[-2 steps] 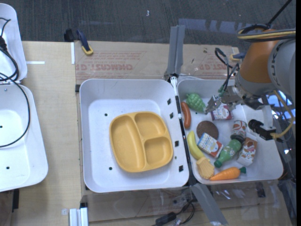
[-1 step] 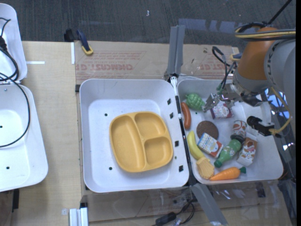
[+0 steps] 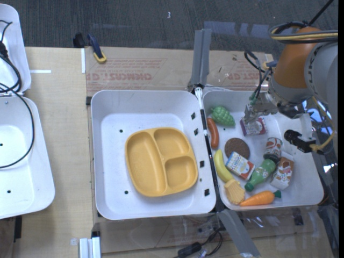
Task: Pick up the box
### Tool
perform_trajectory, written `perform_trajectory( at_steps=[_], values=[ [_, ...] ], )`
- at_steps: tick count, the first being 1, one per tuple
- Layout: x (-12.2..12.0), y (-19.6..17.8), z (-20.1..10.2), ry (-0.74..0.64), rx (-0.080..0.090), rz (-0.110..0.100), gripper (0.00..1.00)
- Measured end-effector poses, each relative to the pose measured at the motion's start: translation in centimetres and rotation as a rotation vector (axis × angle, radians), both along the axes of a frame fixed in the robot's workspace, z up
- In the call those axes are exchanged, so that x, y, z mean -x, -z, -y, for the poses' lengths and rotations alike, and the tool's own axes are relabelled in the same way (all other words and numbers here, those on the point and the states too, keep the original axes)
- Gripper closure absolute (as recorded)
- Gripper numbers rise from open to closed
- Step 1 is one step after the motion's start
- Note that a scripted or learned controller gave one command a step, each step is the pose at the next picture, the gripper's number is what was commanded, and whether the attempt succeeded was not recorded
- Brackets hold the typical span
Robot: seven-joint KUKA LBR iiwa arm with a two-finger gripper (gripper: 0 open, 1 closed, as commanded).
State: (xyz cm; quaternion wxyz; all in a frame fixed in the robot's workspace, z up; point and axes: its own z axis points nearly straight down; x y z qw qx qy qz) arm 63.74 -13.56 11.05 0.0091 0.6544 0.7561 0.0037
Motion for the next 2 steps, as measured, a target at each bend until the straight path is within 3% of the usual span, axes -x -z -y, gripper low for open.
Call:
perform_trajectory(
  at_steps=[1, 2],
  values=[
    [0.0, 0.0, 0.0, 0.0, 0.0, 0.0, 0.0],
    [0.8, 1.1, -0.2, -0.015, 0.0, -0.003, 0.0]
  ],
)
